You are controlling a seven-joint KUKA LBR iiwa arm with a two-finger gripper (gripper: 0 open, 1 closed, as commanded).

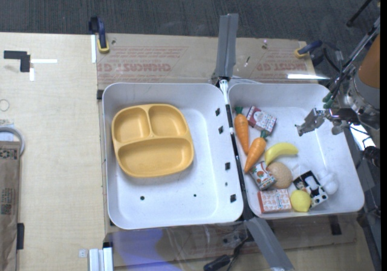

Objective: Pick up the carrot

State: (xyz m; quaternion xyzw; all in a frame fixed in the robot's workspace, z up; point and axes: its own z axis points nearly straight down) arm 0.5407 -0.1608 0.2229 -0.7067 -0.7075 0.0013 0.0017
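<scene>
The gripper (309, 122) hangs over the far right part of the right bin (347, 161), its thin metal fingers pointing left; whether they are parted or closed cannot be told at this size, and nothing shows between them. Behind it the grey arm (363, 91) reaches in from the right.

Two carrots lie at the left side of that bin, both smooth, orange and tapered with a green stub. One carrot (242, 132) lies along the left wall, and a second carrot (255, 152) leans at a slant just right of it, the two touching near the middle. Beside them sits one curved yellow banana (281, 152), glossy like plastic. Far of it is a small printed carton (262, 120); two more such boxes lie nearer, one red-and-white (262, 175) and one flat pink one (274, 200). A round tan ball-like item (280, 173), a yellow lemon (300, 200) and a black-and-white soft toy (314, 186) crowd the near right corner.

The left bin (181, 203) is shallow, white and rounded at the corners. It holds one matte yellow plate (152, 140) with three compartments.
</scene>
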